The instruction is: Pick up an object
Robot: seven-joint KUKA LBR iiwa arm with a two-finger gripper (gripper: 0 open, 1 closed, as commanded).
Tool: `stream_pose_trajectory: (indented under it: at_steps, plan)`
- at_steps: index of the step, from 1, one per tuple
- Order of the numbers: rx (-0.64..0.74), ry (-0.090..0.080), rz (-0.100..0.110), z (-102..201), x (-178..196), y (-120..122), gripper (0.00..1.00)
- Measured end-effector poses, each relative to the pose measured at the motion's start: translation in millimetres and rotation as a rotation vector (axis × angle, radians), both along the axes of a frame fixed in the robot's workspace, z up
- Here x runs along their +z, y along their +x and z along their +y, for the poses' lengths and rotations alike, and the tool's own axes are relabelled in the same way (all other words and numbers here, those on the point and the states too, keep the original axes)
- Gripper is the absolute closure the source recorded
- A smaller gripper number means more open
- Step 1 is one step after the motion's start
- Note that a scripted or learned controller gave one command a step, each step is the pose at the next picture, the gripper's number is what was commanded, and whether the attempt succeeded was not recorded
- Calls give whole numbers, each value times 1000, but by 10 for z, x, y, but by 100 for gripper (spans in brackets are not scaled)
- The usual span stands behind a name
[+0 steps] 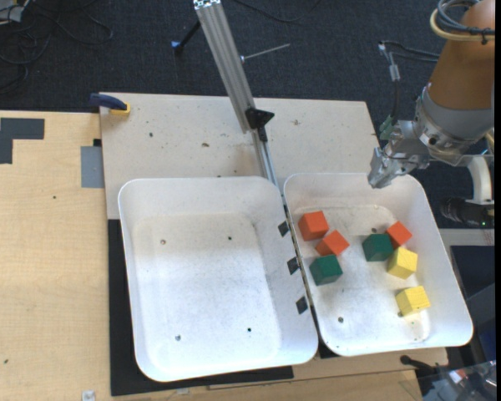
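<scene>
While blocks (376,247) dot the right bin (451,324), jaws hover above.

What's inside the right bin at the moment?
Seven blocks lie in the right bin: three orange, two green, two yellow. The hand covers a bit of the far rim.

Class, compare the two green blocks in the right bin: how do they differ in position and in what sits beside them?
The left green block lies near the bin's middle divider, just below an orange block. The right green block lies further right and a little higher in the view, packed against another orange block and a yellow block. Both are dark green cubes of similar size, resting in the right bin.
</scene>
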State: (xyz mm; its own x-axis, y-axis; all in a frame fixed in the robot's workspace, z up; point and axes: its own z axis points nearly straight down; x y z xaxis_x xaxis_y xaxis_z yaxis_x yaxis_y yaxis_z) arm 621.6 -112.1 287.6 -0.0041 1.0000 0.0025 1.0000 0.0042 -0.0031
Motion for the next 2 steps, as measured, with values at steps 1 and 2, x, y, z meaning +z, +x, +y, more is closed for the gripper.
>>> stream_pose_trajectory:
  at_steps: [1, 2]
  plan:
    - [-1, 0, 2, 460, -112, -167, 100]
    - [0, 0, 3, 964, -311, -253, 100]
